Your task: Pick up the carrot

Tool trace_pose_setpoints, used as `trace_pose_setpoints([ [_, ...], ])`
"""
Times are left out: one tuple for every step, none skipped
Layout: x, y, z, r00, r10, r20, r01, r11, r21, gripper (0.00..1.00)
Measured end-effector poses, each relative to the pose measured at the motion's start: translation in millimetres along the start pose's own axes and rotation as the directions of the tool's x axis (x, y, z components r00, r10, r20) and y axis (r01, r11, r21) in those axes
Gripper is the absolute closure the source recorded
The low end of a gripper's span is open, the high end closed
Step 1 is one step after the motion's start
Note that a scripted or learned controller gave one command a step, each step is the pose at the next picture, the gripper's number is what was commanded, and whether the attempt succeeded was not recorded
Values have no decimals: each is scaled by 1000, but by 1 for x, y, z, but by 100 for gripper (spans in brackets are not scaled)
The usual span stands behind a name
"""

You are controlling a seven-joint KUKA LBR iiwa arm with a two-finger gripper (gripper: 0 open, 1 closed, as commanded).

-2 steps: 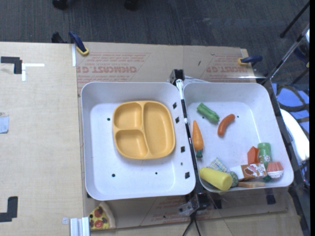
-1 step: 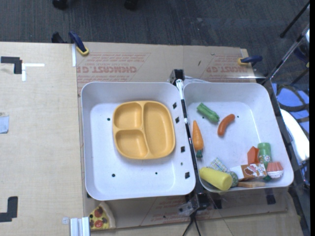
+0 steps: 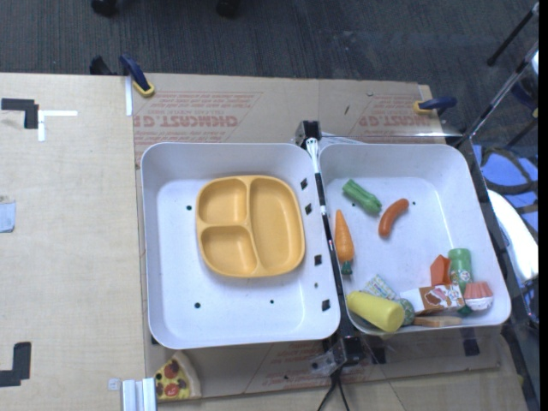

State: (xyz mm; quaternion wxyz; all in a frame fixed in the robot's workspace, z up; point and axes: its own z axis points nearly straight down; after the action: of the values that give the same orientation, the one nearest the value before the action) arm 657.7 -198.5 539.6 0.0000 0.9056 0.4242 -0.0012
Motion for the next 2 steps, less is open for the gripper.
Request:
trace_pose_setpoints([
  [4,-2,0,998,-68,1,68,998,2,0],
  [17,-11,0,983,-182,1,182,983,2,0],
])
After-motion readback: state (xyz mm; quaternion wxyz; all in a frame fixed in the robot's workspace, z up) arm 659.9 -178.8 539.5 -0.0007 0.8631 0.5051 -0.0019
